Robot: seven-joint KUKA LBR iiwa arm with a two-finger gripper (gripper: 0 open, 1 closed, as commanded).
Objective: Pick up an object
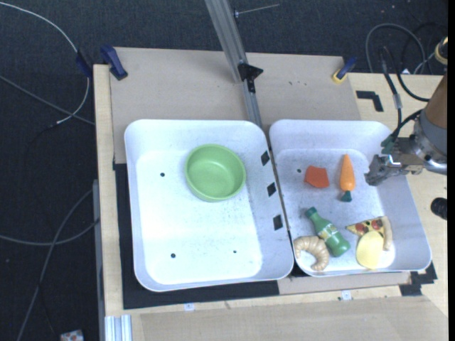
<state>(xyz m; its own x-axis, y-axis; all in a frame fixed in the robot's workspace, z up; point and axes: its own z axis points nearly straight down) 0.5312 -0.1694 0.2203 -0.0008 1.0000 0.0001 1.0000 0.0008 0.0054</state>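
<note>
The right bin point(313, 135) holds an orange carrot point(346, 174), a red-orange wedge point(317, 177), a green bottle point(328, 231), a tan croissant point(313, 251), a pizza slice point(370, 226) and a pale yellow lemon-like piece point(370, 250). My gripper point(377, 171) hangs over the right side of this bin, just right of the carrot. Nothing shows between its fingers.
A green bowl point(215, 172) sits in the left bin point(153, 219), near its upper right. A metal pole point(229, 34) slants down to the gap between the bins. Blue and yellow clamps hold the board's far corners. Cables trail at the upper right.
</note>
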